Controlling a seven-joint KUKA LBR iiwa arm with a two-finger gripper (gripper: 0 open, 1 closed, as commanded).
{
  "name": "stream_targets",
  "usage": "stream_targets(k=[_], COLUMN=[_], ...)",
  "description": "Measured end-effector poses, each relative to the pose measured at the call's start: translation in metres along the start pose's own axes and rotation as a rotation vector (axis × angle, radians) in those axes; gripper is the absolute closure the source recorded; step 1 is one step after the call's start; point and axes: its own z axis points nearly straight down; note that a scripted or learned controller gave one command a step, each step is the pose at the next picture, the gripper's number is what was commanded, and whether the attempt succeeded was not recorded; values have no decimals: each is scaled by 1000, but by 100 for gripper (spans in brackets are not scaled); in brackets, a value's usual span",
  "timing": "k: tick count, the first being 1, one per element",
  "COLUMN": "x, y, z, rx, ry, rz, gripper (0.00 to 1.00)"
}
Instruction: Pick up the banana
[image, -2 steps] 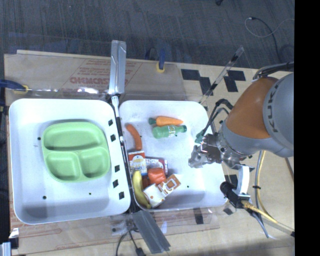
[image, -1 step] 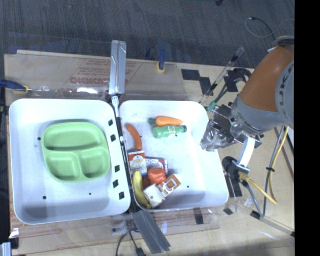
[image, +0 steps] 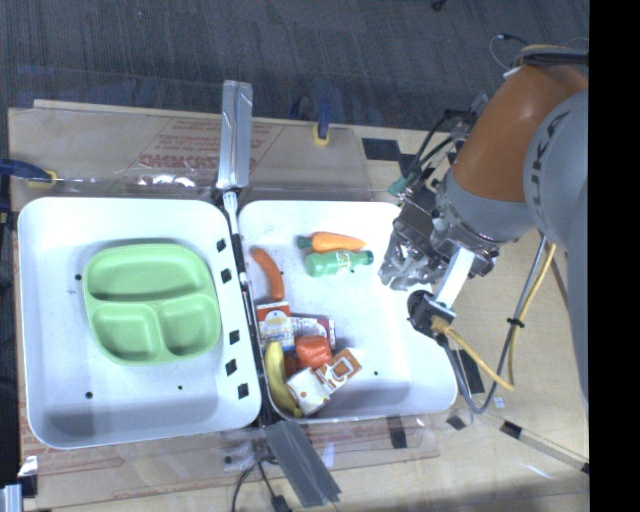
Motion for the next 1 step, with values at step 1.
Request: stream_targets(k=[1], x=[3], y=[14], z=[20], rx=[1], ry=[0], rz=[415], gripper=[100])
